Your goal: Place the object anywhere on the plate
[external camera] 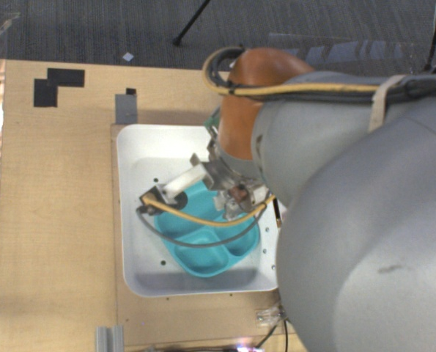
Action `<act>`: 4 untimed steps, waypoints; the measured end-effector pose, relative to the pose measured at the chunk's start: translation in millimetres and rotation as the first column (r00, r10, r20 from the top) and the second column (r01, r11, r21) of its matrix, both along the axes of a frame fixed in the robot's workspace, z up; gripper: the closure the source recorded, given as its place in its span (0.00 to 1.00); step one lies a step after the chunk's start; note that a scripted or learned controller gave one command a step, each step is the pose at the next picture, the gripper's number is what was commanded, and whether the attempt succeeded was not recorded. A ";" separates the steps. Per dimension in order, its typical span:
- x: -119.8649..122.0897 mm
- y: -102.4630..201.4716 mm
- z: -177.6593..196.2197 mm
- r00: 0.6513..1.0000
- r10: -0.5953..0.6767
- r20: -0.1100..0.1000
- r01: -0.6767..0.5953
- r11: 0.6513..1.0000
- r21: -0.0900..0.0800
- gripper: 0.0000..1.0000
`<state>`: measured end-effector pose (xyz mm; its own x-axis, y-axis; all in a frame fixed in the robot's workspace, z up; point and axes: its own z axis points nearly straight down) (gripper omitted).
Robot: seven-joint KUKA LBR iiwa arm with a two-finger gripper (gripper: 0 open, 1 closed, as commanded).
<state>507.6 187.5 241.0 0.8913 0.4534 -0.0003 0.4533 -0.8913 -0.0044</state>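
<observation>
- Arm point(349, 218), grey with orange band, reaches in from the right and covers much of the right side of the worktop point(56, 233).
- Gripper point(228, 196) sits low inside the left white bin point(130, 196), directly above the plate.
- Plate point(203, 251): teal, divided into compartments, lying in the bin's lower middle, partly hidden by the wrist.
- Yellow and grey cables point(166, 207) loop across the plate's left rim.
- Gripper state: cannot tell from this angle.
- Object to place: not identifiable.
</observation>
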 end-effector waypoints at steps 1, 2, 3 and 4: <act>2.0 -1.8 11.1 1.000 -0.003 0.002 0.003 1.000 0.000 1.00; 2.0 -1.9 10.8 1.000 -0.002 0.001 0.002 1.000 -0.001 0.00; 3.1 -1.2 21.4 1.000 -0.001 0.002 0.001 1.000 0.000 1.00; 3.0 -1.2 21.1 1.000 -0.002 0.001 0.002 1.000 0.000 0.00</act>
<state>510.6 186.3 262.1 0.8921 0.4519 0.0008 0.4519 -0.8920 -0.0040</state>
